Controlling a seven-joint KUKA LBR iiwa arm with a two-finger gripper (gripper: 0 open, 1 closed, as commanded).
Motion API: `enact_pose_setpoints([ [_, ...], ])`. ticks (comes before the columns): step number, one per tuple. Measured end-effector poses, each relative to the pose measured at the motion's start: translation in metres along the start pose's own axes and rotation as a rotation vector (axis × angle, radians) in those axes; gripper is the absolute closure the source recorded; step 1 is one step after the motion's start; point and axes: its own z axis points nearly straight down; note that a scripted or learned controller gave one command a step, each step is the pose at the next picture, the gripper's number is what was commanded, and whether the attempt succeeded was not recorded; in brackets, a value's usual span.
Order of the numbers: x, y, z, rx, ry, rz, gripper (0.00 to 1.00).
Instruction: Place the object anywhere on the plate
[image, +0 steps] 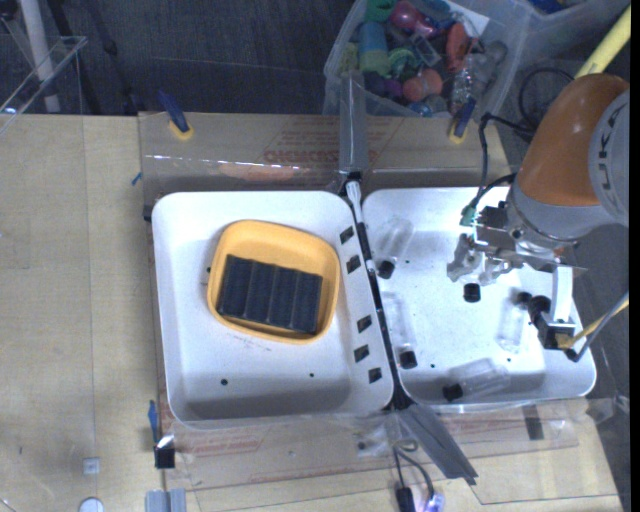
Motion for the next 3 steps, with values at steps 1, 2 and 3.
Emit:
enact_pose_setpoints([
  [1, 0.031, 0.042, 0.018, -0.004, 0.000, -0.101, 1.00],
  [2, 0.032, 0.042, 0.017, -0.004, 0.000, -0.101, 0.00],
  [3, -0.022, 0.076, 0.010, -0.007, -0.001, -0.391, 0.00],
])
